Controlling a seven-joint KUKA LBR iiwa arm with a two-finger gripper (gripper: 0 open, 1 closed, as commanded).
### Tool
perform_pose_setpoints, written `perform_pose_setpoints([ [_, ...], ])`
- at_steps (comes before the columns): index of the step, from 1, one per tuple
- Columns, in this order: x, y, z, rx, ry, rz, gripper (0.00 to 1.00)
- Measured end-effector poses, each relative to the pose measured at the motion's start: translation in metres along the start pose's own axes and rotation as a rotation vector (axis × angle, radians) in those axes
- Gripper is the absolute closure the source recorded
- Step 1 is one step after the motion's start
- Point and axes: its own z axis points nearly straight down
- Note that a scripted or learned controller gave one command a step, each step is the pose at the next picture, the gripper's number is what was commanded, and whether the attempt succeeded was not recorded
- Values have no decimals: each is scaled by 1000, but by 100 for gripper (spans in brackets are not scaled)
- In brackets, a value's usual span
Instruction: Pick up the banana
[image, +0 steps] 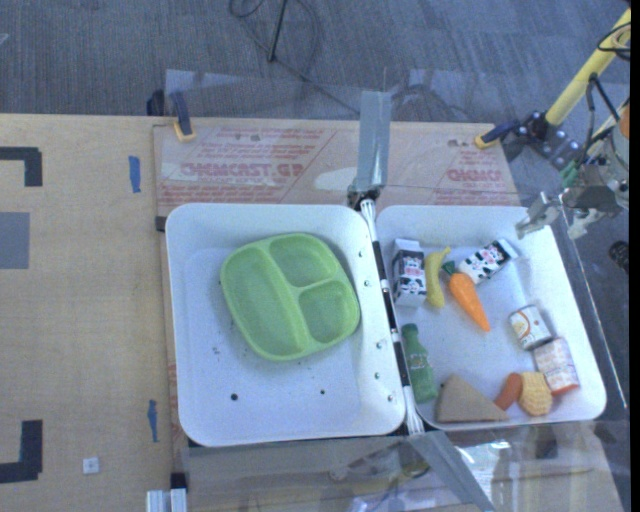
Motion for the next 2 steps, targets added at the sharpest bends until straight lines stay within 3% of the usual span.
perform_pose_setpoints([
  [1, 47, 44, 75, 0, 0, -190, 0],
  [2, 118, 44, 105, -1, 0, -172, 0],
])
